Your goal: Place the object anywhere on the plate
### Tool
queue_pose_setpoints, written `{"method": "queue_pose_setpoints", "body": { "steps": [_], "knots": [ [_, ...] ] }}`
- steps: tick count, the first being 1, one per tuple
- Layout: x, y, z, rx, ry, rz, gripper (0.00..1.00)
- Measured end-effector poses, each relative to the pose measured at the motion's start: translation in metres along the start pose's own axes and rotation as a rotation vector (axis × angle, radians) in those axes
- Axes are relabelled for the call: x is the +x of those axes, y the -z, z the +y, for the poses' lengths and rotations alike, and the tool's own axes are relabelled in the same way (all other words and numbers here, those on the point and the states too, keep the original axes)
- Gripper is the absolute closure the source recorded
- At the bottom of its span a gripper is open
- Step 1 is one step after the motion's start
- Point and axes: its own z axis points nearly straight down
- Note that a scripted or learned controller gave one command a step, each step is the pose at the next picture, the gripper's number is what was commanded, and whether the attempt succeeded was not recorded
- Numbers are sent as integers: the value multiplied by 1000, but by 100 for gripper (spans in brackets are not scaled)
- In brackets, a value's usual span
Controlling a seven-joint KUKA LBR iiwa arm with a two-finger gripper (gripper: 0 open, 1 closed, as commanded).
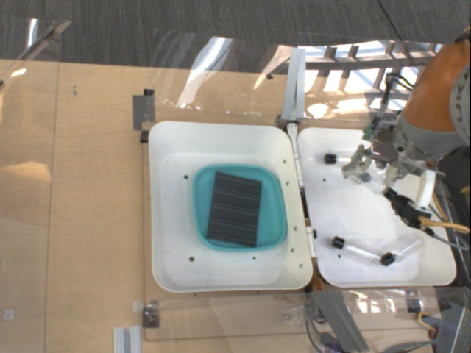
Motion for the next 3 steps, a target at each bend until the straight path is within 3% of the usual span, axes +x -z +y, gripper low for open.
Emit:
{"method": "queue_pose_setpoints", "body": {
  "steps": [1,2,3],
  "knots": [
    [101,-9,-51,5,25,1,100],
    [184,34,-53,2,236,3,100],
    [184,34,-53,2,236,3,0]
  ]
}}
